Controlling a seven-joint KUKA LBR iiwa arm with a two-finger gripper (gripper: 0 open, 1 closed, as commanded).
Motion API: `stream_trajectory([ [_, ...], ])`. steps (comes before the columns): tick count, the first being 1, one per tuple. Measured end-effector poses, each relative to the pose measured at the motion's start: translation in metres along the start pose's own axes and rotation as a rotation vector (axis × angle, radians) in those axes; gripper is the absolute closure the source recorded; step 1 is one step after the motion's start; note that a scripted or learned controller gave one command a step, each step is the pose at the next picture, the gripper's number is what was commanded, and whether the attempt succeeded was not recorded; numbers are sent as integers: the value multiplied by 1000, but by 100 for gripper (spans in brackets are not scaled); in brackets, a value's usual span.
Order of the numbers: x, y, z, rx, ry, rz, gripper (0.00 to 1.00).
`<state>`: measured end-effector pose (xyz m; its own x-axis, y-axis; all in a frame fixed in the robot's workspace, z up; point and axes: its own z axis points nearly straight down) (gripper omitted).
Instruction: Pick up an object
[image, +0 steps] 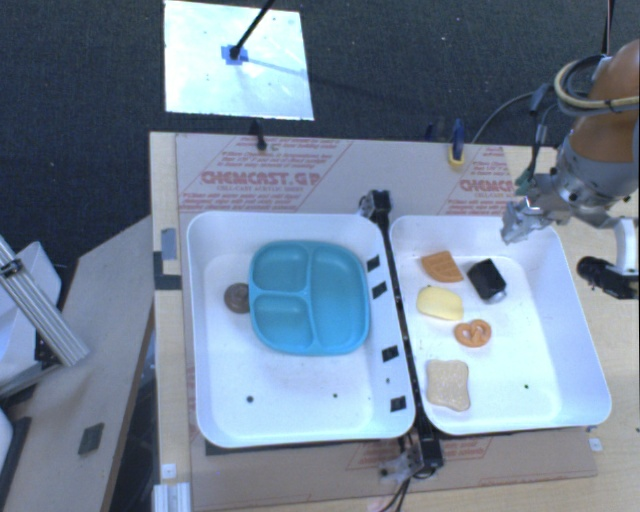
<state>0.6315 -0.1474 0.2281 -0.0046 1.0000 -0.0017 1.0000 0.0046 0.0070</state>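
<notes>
Camera view: the gripper hangs over the right bin's far edge; I cannot tell its state. Nearest it, toward the far side, lies a black block, probably light and stiff; take it across its short sides. The floor is smooth, with room all around it.

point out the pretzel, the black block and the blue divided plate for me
pretzel (473, 333), camera view, on its middle, in the right bin
black block (487, 279), camera view, on its top face, right bin
blue divided plate (306, 298), camera view, on the ridge between its compartments, left bin
</notes>
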Motion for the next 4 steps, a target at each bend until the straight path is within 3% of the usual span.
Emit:
stream_trajectory([
  [1, 0, 1, -5, 3, 1, -1, 100],
  [4, 153, -41, 18, 7, 3, -5, 100],
])
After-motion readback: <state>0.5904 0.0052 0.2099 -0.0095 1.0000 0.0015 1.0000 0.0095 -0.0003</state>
